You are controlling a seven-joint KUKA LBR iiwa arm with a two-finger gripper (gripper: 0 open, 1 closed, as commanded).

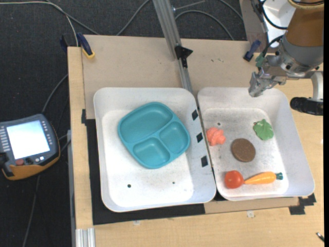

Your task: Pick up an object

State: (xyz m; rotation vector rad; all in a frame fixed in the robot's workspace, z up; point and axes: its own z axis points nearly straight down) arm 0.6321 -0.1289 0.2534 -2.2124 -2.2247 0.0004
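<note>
The gripper (pixel 257 88) hovers over the right bin's (pixel 298 138) far rim, jaws' state unclear; descending there risks striking the rim.

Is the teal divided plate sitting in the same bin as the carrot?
No, the teal plate lies in the left bin, while the carrot lies in the right bin.

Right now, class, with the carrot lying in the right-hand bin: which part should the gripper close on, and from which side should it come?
Grip the carrot across its thick orange middle, coming straight down from above. It lies flat and long, roughly left to right, so fingers set across its narrow width should likely span it. Its pointed end touches or nearly touches the red tomato, so stay nearer the green stem end. The gripper hovers over the bin's far rim.
</note>
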